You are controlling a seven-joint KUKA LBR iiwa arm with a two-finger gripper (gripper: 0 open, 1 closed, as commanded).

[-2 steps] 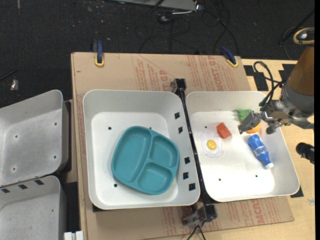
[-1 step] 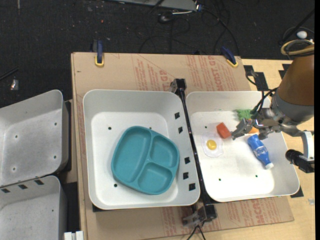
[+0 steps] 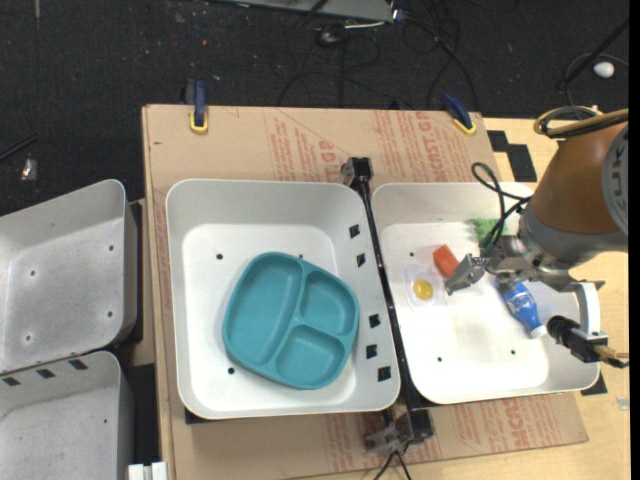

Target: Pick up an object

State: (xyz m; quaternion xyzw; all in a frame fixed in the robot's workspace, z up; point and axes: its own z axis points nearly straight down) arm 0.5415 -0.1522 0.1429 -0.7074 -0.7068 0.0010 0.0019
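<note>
Nearest me, a teal plate (image 3: 291, 319) lay alone. Claw (image 3: 462, 274), spread and holding nothing, hovered beside an orange block (image 3: 444, 260); it might knock that aside.

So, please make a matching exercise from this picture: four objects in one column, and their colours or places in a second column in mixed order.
Things:
1. divided plate
2. small block
3. small round object
4. tube

Descriptions:
A. blue, in the right bin, under the arm
B. yellow, right bin
C. teal, in the left bin
D. orange-red, right bin, beside the gripper

Pairs: 1-C, 2-D, 3-B, 4-A
</note>
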